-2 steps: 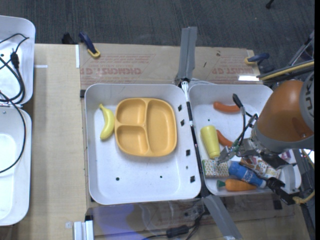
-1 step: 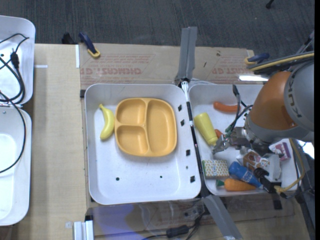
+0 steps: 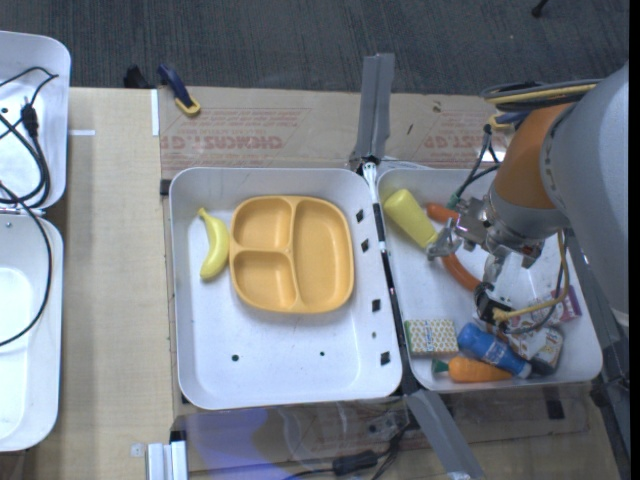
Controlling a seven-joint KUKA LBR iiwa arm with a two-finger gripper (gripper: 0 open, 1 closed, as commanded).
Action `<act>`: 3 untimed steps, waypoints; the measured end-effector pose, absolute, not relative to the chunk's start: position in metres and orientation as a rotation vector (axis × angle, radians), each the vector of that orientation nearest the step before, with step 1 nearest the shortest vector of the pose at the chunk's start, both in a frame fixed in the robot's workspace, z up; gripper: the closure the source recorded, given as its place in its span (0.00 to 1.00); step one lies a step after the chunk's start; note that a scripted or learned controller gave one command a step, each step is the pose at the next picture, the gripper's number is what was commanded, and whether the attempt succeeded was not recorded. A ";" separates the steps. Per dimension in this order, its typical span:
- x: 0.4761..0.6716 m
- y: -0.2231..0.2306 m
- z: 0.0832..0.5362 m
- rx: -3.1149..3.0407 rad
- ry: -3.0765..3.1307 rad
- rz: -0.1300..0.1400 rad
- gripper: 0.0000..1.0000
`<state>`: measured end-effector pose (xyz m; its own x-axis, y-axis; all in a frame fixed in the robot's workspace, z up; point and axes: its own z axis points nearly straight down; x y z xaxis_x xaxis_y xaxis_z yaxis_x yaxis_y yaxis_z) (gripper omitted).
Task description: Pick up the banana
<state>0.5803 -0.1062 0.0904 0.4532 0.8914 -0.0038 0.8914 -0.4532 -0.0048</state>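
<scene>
Honestly, the gripper (image 3: 452,240) hangs over the right bin (image 3: 425,298), can't tell how it's set, while the banana (image 3: 212,245) sits just left of the yellow divided plate (image 3: 293,253), so it should cross over and drop straight on the banana's middle.

I see the banana (image 3: 213,247) lying flat on the floor of the left bin (image 3: 290,368), toward that bin's nine o'clock side. It is yellow, short and curved, its bulge facing three o'clock. Its thin stem end points to about eleven o'clock, and its fatter end lies toward six. It rests just beside the left edge of the yellow plate (image 3: 293,252); I cannot tell whether they touch. Nothing covers it.
</scene>
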 end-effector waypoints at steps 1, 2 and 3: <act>0.601 -0.142 0.129 -2.552 -1.832 0.006 0.00; 0.650 -0.097 0.090 -2.685 -1.629 0.007 0.00; 0.657 -0.095 0.089 -2.905 -1.186 0.014 0.00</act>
